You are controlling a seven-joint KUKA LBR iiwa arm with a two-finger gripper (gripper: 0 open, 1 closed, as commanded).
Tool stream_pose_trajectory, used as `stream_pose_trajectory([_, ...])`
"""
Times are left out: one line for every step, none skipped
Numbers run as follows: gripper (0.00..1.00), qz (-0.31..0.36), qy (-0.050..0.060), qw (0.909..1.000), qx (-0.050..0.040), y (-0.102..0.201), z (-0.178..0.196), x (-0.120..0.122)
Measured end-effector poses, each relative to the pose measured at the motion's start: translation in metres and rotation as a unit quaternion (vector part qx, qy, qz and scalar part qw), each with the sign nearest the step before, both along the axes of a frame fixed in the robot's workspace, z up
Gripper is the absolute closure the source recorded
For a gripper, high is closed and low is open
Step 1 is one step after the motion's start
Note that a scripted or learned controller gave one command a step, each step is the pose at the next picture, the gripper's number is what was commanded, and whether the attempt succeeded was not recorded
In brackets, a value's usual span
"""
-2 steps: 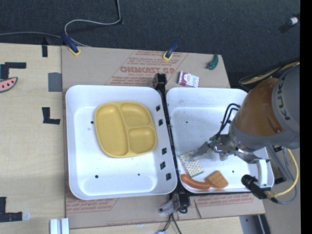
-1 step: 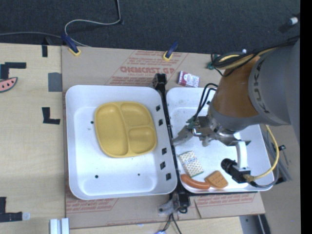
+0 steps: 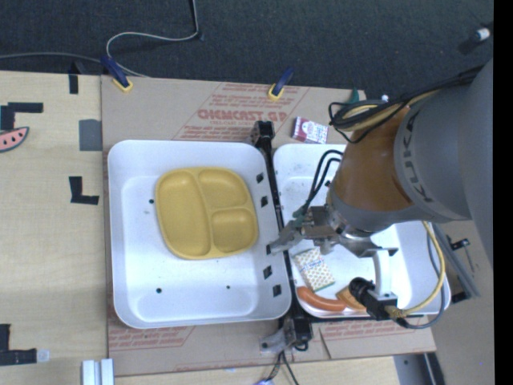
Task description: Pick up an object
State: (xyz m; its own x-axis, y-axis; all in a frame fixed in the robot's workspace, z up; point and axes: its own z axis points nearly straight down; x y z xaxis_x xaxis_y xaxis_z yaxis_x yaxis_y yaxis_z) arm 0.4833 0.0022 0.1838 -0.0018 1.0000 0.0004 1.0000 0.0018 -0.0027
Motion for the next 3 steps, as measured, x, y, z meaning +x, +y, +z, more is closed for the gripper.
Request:
stream_pose_trajectory([0.0, 0.001, 0.0, 1.0, -0.0001, 0.086, 0.0, 0.0])
stream_pose_trajectory([0.0, 0.0, 0.001, 1.0, -0.0003, 0.101, -0.052, -0.001])
stream_pose_trajectory([0.0, 0.0, 0.001, 1.0, -0.0001, 0.102, -0.089, -0.001])
